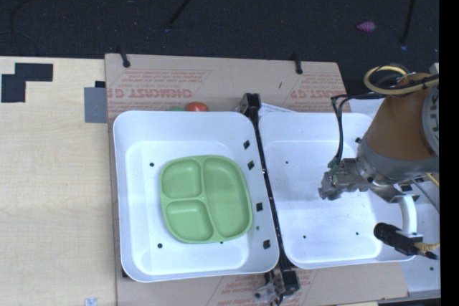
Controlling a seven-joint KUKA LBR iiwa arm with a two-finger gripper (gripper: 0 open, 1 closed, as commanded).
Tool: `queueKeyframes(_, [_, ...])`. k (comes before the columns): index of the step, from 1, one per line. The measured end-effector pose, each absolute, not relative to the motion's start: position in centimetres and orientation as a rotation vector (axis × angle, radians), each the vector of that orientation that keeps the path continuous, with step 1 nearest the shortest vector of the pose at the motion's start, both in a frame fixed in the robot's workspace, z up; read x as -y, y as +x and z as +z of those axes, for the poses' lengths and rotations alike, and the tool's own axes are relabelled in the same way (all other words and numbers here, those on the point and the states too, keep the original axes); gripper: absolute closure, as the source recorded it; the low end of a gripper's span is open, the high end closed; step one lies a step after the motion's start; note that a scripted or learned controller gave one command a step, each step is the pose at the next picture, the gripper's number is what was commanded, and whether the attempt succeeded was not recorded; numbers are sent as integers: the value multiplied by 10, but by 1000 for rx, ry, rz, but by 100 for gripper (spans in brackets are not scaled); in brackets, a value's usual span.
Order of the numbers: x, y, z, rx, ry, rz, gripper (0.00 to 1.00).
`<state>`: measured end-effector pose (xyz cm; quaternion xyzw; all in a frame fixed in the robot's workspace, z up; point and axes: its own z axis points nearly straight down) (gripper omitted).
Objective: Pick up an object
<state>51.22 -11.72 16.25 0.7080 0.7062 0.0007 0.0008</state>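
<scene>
A light green divided plate [206, 198] with three compartments lies flat in the left bin [136, 154]. My gripper [332, 187] hangs low over the right bin [301, 154], near its middle and a little right of centre. The grey arm with its orange band [401, 129] reaches in from the right. Nothing shows on the bin floor under or beside the gripper.
A small red-orange object [196, 107] and a bit of green [176, 109] peek out behind the left bin's far rim, on the cardboard [215, 79]. A black divider [264, 186] runs between the two bins. Pale wooden bench [50, 190] lies to the left.
</scene>
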Motion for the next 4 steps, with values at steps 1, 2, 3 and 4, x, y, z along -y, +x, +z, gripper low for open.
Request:
queueKeyframes(1, [122, 522, 218, -2220, 2220, 1, 100])
queueKeyframes(2, [121, 515, 263, -2221, 2220, 2, 100])
queueKeyframes(3, [70, 503, 257, -2228, 2221, -3, 100])
queueKeyframes(4, [16, 502, 260, -2230, 2219, -2, 100])
